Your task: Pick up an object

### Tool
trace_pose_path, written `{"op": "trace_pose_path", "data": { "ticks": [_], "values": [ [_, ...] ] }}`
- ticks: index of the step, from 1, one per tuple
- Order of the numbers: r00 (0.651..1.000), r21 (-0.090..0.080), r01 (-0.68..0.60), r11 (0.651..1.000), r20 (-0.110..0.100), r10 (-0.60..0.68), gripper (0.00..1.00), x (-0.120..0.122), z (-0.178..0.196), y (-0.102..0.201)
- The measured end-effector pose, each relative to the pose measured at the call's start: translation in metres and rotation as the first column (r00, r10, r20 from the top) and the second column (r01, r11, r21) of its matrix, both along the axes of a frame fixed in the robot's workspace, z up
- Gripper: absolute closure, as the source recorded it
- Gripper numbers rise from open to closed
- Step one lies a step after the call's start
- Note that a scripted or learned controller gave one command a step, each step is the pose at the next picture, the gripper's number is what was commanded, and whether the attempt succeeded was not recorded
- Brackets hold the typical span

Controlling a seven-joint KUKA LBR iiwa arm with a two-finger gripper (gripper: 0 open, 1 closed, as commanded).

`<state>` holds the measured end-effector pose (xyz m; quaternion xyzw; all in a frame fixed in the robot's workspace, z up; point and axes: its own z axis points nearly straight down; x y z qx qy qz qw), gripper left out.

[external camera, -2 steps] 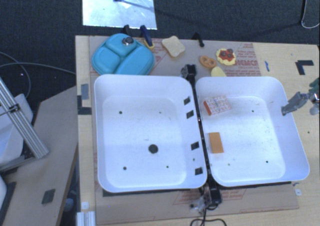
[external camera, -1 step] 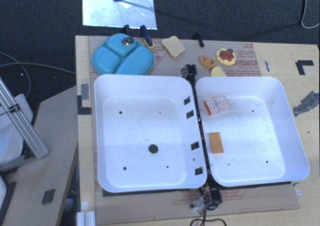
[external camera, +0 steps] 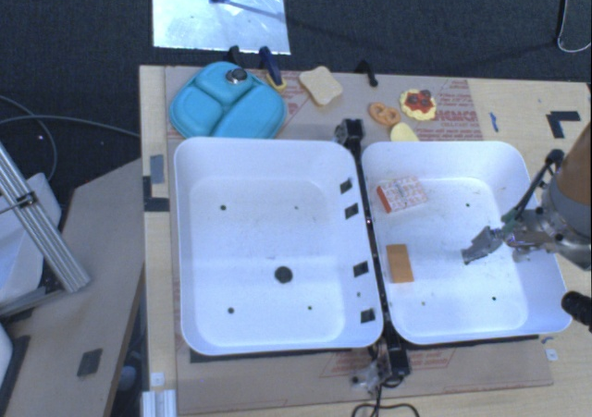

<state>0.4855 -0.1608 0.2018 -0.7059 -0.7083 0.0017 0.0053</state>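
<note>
My gripper (external camera: 499,251) hangs over the right part of the right bin (external camera: 444,154), open, with nothing between its fingers. An orange-brown flat rectangle (external camera: 399,263) lies on the bin floor to the gripper's left, near the divider. A white packet with red print (external camera: 400,194) lies further back in the same bin. In the left bin (external camera: 268,154) a small dark round object (external camera: 283,274) rests near the middle of the floor.
Behind the bins lie a blue sectioned plate (external camera: 228,103), a toast slice (external camera: 321,85), a pretzel (external camera: 383,113), a small pizza toy (external camera: 418,103) and a yellow piece (external camera: 403,132). Black clips (external camera: 356,212) line the divider between the bins.
</note>
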Motion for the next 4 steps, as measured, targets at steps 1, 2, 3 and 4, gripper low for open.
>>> {"op": "trace_pose_path", "data": {
  "ticks": [1, 2, 3, 4],
  "values": [
    [1.0, -0.01, -0.005, 1.0, 0.022, 0.005, 0.0, 0.057, -0.121, 0.041],
    [1.0, -0.009, 0.0, 1.0, 0.019, 0.001, 0.0, 0.112, -0.095, -0.009],
    [1.0, -0.007, 0.002, 1.0, 0.017, -0.002, 0.0, 0.141, -0.116, -0.046],
    [1.0, -0.008, -0.003, 1.0, 0.019, 0.003, 0.0, 0.187, -0.097, -0.045]
  ]
}}
